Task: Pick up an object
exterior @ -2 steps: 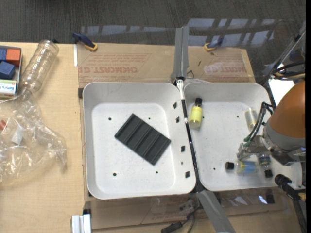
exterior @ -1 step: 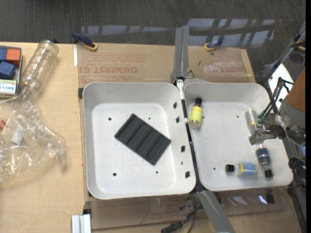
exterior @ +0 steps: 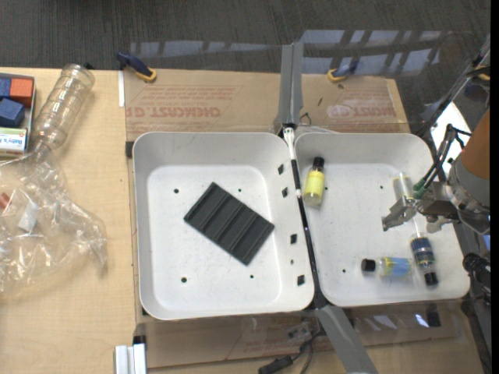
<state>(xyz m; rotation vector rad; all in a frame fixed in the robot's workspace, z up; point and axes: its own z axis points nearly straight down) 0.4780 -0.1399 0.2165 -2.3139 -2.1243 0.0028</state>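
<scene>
Right bin point(exterior: 343, 142), near its right edge: my gripper point(exterior: 407, 209) hangs with jaws parted and nothing between them. The nearest pick, a small blue bottle point(exterior: 423, 259), lies just toward the bin's front edge, long axis running front to back.

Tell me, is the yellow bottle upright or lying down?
Lying down: the yellow bottle rests lengthwise on the right bin's floor, black cap pointing away.

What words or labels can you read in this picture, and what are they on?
"CHEMCAST", upside down, in red on the cardboard behind the bins; its smaller print is blurred.
Yellow bottle: no legible label.
Blue bottles: labels too small.
Box at left: print too blurred.
</scene>
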